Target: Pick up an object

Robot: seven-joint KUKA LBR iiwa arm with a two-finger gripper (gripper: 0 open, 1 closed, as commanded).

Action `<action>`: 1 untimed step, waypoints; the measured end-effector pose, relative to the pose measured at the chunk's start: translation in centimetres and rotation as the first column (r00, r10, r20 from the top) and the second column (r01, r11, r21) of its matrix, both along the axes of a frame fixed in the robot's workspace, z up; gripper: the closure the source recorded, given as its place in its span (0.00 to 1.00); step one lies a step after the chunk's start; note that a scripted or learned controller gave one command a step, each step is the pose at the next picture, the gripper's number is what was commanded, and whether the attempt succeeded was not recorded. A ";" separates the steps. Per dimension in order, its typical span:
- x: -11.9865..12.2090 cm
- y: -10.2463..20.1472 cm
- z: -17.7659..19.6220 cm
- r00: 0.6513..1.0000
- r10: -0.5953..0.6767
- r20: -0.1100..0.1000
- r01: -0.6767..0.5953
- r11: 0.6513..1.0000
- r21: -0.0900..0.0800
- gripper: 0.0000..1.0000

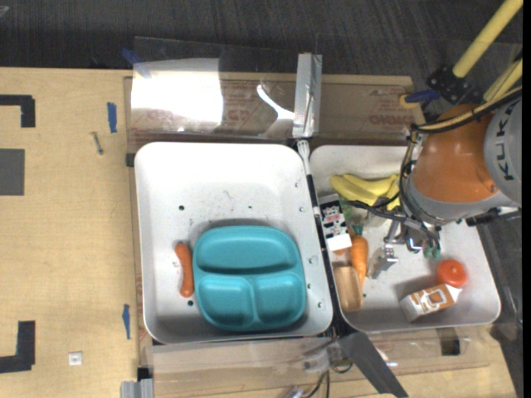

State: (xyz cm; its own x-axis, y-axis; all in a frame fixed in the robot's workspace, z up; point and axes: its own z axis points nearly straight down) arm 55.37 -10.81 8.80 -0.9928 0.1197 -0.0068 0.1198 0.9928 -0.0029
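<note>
My gripper (pixel 397 249) hangs low over the middle of the right bin (pixel 481 305), under the arm's orange band (pixel 452 168). An orange carrot (pixel 358 255) lies just left of it. A yellow banana (pixel 365 187) rests at the bin's back left. To the gripper's right sit a red tomato-like ball (pixel 452 273) and a small white and orange carton (pixel 429 299). A small white box with dark print (pixel 333 222) and a tan bread-like piece (pixel 348 287) lie along the bin's left wall.
The left bin (pixel 166 172) holds a teal divided plate (pixel 249 276) and an orange sausage-shaped toy (pixel 185 268) beside it. A clear plastic panel (pixel 216 98) and a metal upright (pixel 307 94) stand behind the bins. Yellow cables (pixel 494 27) run at the top right.
</note>
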 end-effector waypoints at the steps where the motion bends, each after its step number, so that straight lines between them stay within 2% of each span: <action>1: 5.0 -1.2 0.0 0.973 -0.233 0.001 0.233 0.973 0.003 0.00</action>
